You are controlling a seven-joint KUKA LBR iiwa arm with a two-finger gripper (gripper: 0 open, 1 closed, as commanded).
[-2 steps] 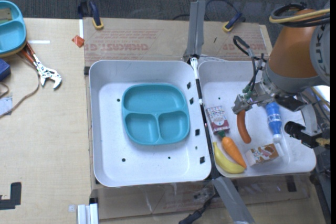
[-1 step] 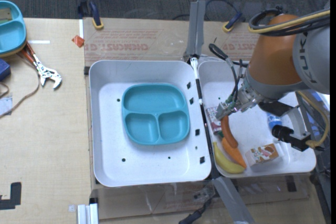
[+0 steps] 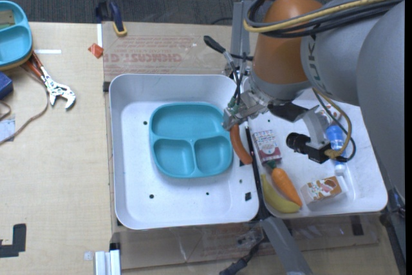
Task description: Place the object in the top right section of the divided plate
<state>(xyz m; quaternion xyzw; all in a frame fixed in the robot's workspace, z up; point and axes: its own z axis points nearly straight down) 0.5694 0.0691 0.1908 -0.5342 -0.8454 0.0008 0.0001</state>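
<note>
Gripper [image 3: 233, 114] positioned over the shared wall between the two bins; finger state cannot be told, no grasp visible. Orange sausage-shaped object [image 3: 241, 145] just below the gripper, lying along the left bin [image 3: 129, 158] right wall. Divided plate [image 3: 190, 138] directly left, top section nearest. Right bin [image 3: 367, 158] crowded: carton [image 3: 266, 145], carrot [image 3: 284, 183], banana [image 3: 277, 199]

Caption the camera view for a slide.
Arm's gripper hovers at the divided plate's right edge; sausage, carrot and banana wait in the right bin.
</note>
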